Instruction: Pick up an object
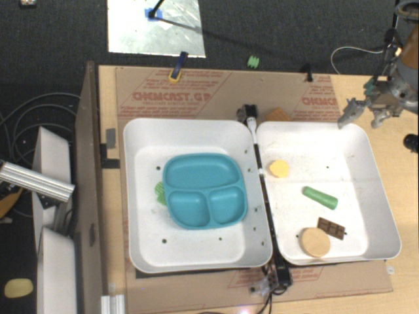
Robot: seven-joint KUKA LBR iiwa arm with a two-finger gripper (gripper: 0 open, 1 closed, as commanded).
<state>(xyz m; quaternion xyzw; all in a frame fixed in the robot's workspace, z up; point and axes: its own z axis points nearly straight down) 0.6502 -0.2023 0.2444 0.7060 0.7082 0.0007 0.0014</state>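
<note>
Nearest, right bin (376,195) holds a tan disc (315,242), a chocolate piece (331,228) touching it, a green pod (320,197), and a yellow piece (279,169) near the divider. Left bin (141,175) holds a teal tray (204,190). Farther back, gripper (363,115) hovers over the right bin's far corner, fingers spread, nothing between them. Looks like approach step, no pick yet. Next move likely: come nearer, descend onto one object, close.

Teal divided plate (204,190), white bins (141,175), green cylinder (320,197), yellow disc (279,169)
</note>
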